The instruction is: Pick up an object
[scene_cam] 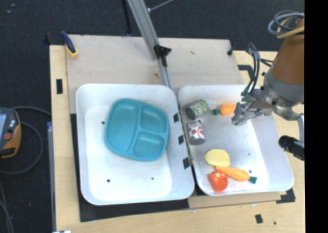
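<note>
Two shallow white bins sit side by side on the pale surface (118, 60), filling the middle and lower part of the frame.

The left bin (89, 181) holds a single thing: a teal divided plate (137, 129) with three compartments, lying flat in the bin's upper middle.

The right bin (271, 168) holds the loose objects. Near its upper left corner lies a small greenish can (197, 108) on its side, and just below it a silver can with red markings (196, 132), close to the wall shared with the left bin. To the right of the greenish can, along the upper part of the bin, is a small orange piece (226, 109). Lower down, near the centre of the bin, sits a pale yellow lemon-like item (217, 156). Just beneath it an orange carrot (234, 173) lies at a slant with its green tip pointing right, and a red tomato-like item (218, 181) rests against the carrot's left end, near the bin's bottom edge.

The arm enters from the right edge of the frame, and its pincer (241, 117) hangs over the upper right part of the right bin, just beside the small orange piece. Whether the pincer is open or closed cannot be told from this angle.

A grey metal rail (141, 14) runs from the top of the frame down toward the gap between the bins.
</note>
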Robot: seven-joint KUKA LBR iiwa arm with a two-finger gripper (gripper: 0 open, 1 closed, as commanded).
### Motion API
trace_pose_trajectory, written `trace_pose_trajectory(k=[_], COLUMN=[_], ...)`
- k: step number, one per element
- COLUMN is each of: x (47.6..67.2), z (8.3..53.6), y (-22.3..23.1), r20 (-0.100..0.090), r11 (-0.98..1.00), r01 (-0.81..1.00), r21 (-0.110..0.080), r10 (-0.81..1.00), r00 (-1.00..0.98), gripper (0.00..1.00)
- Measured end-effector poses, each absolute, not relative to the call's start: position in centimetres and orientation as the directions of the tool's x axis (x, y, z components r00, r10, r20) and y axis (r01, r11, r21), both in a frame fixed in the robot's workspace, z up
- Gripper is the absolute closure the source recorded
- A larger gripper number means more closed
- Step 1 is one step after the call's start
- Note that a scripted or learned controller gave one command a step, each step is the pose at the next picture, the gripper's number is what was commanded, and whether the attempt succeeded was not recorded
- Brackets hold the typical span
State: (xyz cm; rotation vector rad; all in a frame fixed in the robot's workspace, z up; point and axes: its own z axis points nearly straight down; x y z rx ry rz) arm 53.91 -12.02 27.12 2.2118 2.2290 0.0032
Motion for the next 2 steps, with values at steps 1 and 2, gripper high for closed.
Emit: trace_pose_trajectory(k=[1, 2], x=[53.0, 53.8], z=[26.3, 24.9], y=[-6.1, -0.5], r20=[0.001, 0.001], r11=[0.008, 0.008], r01=[1.000, 1.000], r21=[0.001, -0.001], r10=[1.000, 1.000], r00=[-0.008, -0.008], gripper=[1.00, 1.00])
